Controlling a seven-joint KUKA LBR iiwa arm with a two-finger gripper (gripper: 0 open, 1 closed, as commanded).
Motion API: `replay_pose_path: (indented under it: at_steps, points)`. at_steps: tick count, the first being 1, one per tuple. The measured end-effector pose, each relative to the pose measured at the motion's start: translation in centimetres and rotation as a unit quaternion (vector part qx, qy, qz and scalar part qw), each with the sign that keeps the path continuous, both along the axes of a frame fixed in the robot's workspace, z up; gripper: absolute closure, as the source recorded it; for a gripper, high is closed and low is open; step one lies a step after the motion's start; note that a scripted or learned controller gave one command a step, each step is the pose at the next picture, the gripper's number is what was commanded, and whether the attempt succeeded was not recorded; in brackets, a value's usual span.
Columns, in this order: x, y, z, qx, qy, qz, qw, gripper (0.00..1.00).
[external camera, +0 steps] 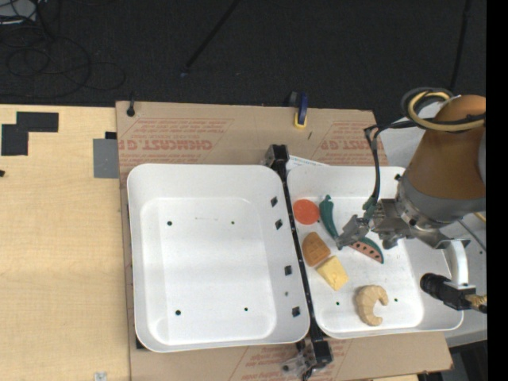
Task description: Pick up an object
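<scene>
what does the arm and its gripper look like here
The arm has a wide orange band, rounded on top, above a grey wrist section. Black cables loop beside it, along with a pale yellowish hose. The gripper is a dark grey metal assembly, with a white bracket and a black cylindrical part below the wrist.

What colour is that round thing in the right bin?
Orange-red, seen in the camera view, beside a green piece.

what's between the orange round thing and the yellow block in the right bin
A brown bread-like piece lies between the orange round toy and the yellow block, seen in the camera view.
</scene>
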State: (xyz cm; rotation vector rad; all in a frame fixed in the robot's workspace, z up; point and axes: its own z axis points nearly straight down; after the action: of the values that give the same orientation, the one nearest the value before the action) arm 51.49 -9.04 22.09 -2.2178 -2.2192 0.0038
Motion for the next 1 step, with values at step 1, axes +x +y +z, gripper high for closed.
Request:
replay_pose_path:
  at_steps: [1]
  points:
    - [0.01, -0.04, 0.96, 0.0004, 0.001, -0.001, 1.0000, 1.00]
